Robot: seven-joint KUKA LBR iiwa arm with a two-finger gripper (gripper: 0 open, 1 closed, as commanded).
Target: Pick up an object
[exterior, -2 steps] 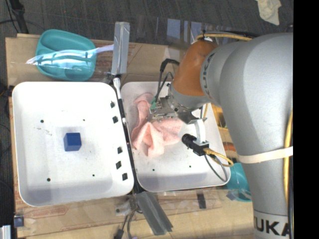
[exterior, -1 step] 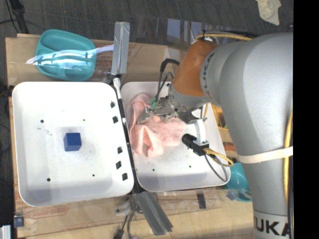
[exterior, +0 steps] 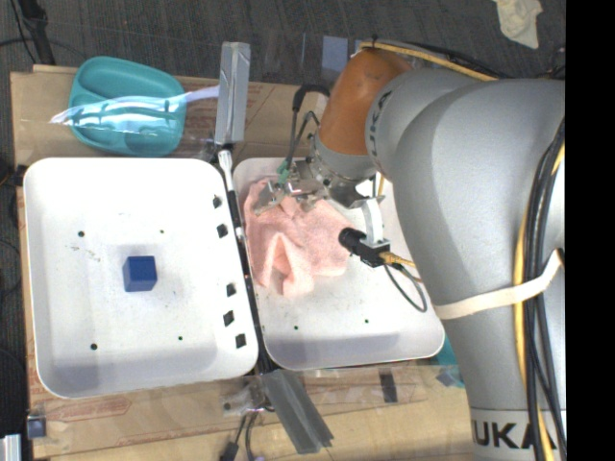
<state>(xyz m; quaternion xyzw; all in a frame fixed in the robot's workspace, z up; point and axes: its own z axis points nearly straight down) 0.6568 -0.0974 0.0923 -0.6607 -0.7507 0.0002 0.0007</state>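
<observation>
A crumpled pink cloth lies in the right bin, toward its back left. My gripper is down at the cloth's upper edge, near the bin's back wall, under the grey arm and its orange band. A small blue cube rests in the left bin, left of its middle, far from the gripper.
A teal scoop-shaped container with clear plastic sits behind the left bin. A grey bracket stands at the divider between the bins. The arm's bulk covers the right side of the right bin. A black cable loops over that bin.
</observation>
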